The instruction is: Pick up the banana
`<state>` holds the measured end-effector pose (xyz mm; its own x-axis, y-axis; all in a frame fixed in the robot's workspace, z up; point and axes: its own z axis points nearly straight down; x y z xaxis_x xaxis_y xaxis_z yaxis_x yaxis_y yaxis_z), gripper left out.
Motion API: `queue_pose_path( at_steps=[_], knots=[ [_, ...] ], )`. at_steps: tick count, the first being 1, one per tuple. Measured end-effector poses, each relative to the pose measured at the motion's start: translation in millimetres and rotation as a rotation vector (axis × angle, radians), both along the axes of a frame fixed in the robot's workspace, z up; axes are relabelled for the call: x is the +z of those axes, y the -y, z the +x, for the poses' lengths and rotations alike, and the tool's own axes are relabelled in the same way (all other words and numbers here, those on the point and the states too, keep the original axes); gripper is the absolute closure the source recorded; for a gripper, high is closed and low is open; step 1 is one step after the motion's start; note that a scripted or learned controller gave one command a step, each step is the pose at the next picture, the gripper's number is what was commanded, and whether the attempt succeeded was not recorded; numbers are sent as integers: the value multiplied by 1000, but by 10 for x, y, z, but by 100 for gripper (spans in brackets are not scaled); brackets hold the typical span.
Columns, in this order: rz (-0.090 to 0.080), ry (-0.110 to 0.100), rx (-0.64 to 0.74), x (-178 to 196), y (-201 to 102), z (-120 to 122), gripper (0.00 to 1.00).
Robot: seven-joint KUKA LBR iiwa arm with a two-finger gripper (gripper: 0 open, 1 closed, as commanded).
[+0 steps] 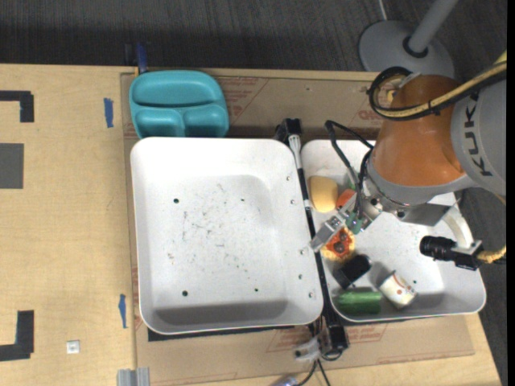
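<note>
My gripper (341,233) is low in the right bin (451,300), near its left wall, with the grey and orange arm above it covering the bin's back half. A small orange and yellow thing (338,247) lies right under the gripper's tip, touching it or nearly so. A pale yellow rounded thing (323,191) lies just behind the gripper by the left wall. I cannot tell whether either one is the banana. The arm hides whatever lies beneath it.
In the right bin's front part lie a black block (352,270), a green cylinder (360,300) and a white cup-like piece (397,289). The left bin (161,215) sits alongside. A teal tray (179,103) stands behind it.
</note>
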<state>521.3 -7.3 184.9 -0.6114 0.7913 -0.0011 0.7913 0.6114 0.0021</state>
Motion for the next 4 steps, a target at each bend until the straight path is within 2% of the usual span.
queue_pose_path(
  at_steps=[1,2,3,4],
  knots=[
    [0,-3,333,1,-652,-379,0],
    [0,3,406,-985,-1109,110,0],
    [3,2,615,-980,-2263,-414,0],
    [4,3,614,-881,-2268,-412,100]
  ],
)
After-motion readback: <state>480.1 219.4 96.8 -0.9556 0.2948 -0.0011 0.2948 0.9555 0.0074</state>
